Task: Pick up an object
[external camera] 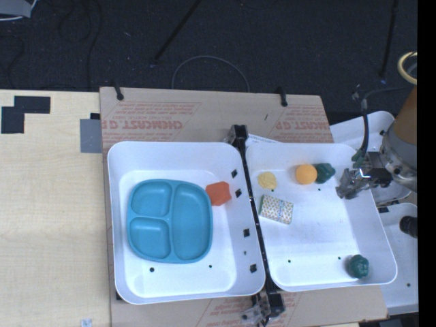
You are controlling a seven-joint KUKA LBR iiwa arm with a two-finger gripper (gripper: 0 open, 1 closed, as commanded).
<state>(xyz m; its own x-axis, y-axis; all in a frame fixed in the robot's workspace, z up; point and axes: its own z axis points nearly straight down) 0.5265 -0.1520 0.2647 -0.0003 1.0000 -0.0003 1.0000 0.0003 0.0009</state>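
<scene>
Green lump [357, 266] nearest cam, R bin [320, 251] front corner. Gripper [349, 182] at R bin's right rim, near orange ball [306, 174] + dark green obj [325, 172]; finger state: can't tell. Approach step, nothing held. Next prob: move over ball, descend.

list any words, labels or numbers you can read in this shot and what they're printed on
"CHEMCREST" in red, upside down and mirrored, on the cardboard sheet behind the left bin; the last letters are a guess.
Red print again on the cardboard near its right back part, too blurred to read.
Red print on the cardboard's front edge, too small to read.
The small patterned packet in the right bin: its print cannot be read.
</scene>
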